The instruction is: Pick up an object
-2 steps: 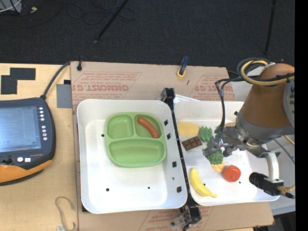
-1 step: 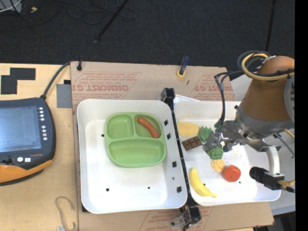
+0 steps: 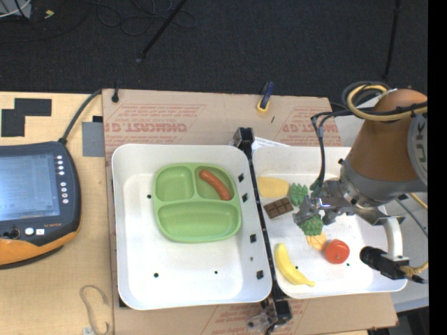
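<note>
Here the end effector [image 3: 312, 211], its state impossible to tell, hangs over the green leafy toy [image 3: 304, 204], and crowding chocolate [image 3: 279, 207] could spoil a grasp.

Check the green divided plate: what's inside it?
A hot dog lies in the green divided plate's upper right compartment. The other two compartments show bare green; nothing covers them.
</note>
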